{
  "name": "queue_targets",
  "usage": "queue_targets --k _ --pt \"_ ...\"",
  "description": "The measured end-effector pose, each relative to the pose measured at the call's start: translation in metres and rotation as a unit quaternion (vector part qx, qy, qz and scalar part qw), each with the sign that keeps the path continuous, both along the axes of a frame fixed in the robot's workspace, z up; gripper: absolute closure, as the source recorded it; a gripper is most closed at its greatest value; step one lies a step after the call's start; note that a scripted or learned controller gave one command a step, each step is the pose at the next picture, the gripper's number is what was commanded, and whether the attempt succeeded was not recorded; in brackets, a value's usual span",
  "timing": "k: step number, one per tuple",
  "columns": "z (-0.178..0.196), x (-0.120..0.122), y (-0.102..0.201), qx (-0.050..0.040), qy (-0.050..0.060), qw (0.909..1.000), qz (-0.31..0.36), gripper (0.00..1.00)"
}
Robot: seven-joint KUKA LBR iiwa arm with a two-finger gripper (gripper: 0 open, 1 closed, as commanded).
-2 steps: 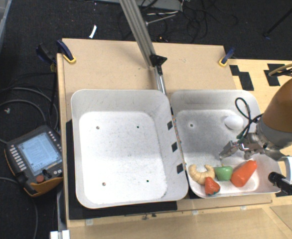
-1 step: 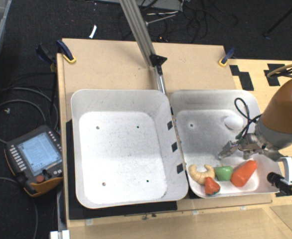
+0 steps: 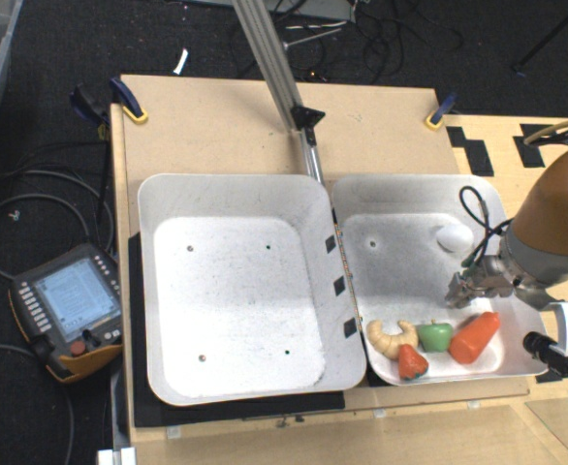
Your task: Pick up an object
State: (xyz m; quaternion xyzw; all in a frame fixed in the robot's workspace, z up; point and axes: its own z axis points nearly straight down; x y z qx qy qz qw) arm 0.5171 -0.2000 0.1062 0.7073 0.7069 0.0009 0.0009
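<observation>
The carrot (image 3: 474,338), the nearest candidate for picking, is seen lying in the near right corner of the right bin (image 3: 400,200). Just left of the carrot a green pepper (image 3: 436,335) is found, then a red piece (image 3: 412,360) and a pale curved piece (image 3: 391,336). The gripper (image 3: 468,287) is held just above the carrot and apart from it; whether it is wide or narrow cannot be told. Nothing is seen gripped, so the pick is judged not yet done.
</observation>
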Motion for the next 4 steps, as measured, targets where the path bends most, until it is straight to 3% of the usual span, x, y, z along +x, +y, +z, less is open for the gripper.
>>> queue_targets --k 2,3,4 --pt "0.087 0.011 -0.001 -0.0011 -0.001 1.0 0.002 1.0" --pt "0.112 0.012 -0.001 -0.0008 -0.001 1.0 0.002 1.0" --pt "0.124 0.008 0.055 0.0009 0.001 1.0 0.005 1.0"
